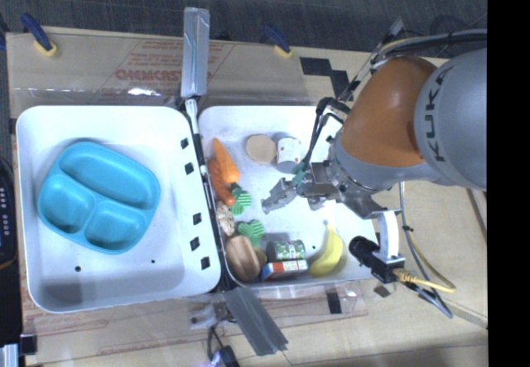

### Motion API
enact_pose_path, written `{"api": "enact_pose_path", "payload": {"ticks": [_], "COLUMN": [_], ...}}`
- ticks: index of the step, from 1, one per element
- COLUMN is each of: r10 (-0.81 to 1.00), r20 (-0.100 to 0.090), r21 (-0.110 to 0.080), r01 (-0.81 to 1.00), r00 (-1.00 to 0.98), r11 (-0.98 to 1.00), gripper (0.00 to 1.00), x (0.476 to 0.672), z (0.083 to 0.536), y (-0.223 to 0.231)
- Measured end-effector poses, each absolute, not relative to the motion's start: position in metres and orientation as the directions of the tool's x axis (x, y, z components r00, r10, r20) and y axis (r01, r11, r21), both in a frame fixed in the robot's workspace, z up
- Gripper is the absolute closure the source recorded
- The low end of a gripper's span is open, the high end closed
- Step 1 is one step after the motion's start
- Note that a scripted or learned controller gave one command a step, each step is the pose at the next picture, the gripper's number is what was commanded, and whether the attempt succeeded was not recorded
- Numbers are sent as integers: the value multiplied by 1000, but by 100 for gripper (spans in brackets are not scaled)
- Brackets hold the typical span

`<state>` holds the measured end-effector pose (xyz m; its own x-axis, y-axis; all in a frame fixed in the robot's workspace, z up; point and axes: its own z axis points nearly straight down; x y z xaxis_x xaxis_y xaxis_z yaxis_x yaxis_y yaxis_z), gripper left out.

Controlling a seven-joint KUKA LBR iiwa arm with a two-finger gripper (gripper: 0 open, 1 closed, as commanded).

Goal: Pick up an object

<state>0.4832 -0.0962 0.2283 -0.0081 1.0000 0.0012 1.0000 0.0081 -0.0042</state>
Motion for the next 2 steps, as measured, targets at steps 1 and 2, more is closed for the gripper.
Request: {"api": "enact_pose_path", "payload": {"ticks": [1, 2], "r10": [999, 995], "r20": [2, 0], "r21": [-13, 2], "r01": [999, 995], "r00": [52, 98], "r11": [-52, -98], "gripper": [0, 0], "x": [501, 477], "z": [104, 188], "y": [-119, -126]}}
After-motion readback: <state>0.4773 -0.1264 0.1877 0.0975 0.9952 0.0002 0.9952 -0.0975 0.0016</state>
